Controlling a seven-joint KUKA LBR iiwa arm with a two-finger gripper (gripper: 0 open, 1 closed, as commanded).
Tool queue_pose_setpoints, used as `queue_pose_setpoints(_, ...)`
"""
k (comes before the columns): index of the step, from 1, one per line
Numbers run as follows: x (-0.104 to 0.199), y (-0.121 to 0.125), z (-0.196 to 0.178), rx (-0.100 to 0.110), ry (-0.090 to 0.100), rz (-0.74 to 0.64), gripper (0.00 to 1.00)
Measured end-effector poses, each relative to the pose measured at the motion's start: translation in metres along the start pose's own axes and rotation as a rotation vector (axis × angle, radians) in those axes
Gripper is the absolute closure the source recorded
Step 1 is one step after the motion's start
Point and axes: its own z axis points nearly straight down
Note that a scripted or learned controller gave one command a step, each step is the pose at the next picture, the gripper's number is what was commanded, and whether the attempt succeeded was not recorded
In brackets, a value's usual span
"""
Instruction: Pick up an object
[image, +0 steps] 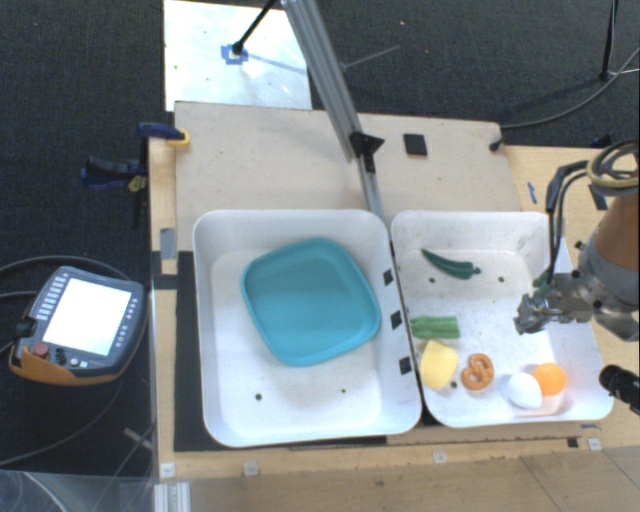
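Camera view showed the tool (530, 318) over the right white bin (500, 236), above a small orange ball (550, 378); I cannot tell its state.

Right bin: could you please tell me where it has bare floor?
The right bin is bare between the dark green pepper and its back wall. Its front is crowded: green vegetable, lemon, pretzel, egg, orange ball.

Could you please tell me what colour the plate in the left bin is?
Teal blue; the plate shows clearly in the camera view.
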Motion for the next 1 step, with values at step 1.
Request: queue_pose_setpoints(1,0.051,0.0259,-0.0072,0.001,0.001,-0.004,1.0)
